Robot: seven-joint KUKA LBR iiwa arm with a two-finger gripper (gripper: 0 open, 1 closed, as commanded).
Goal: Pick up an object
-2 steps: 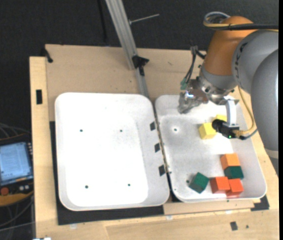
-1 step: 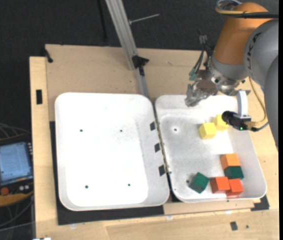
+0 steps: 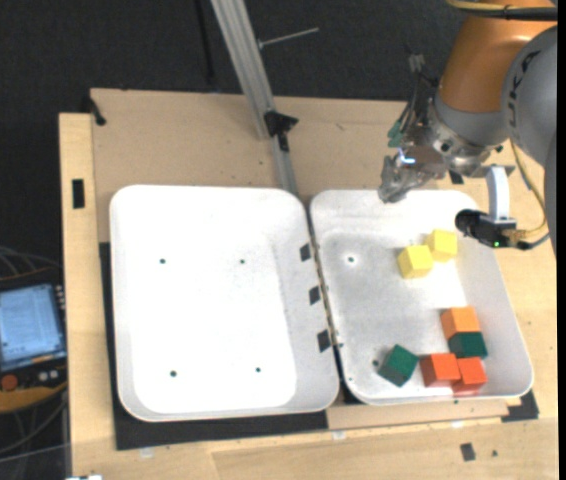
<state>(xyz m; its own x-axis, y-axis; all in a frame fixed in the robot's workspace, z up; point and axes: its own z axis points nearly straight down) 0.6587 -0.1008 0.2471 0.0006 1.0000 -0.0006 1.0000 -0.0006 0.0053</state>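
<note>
Nearest pick, the small yellow cube-shaped block (image 3: 415, 261), is probably sitting light, rigid and non-slip, best pinched across flat opposite faces, lying mid-bin in the right white shallow bin (image 3: 363, 298) beside a second yellow block (image 3: 444, 244) at 1 o'clock, with the gripper (image 3: 399, 182) hovering at 11 o'clock, grip state unreadable.

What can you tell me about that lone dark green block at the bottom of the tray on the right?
The dark green block is a small cube with a matte, foam-like look and plain faces. It sits flat on the floor of the right bin, near the front rim, turned at an angle to the bin's sides. It stands just left of an orange block, close to it; whether they touch is hard to tell. The gripper hangs far off, over the bin's back edge.
</note>
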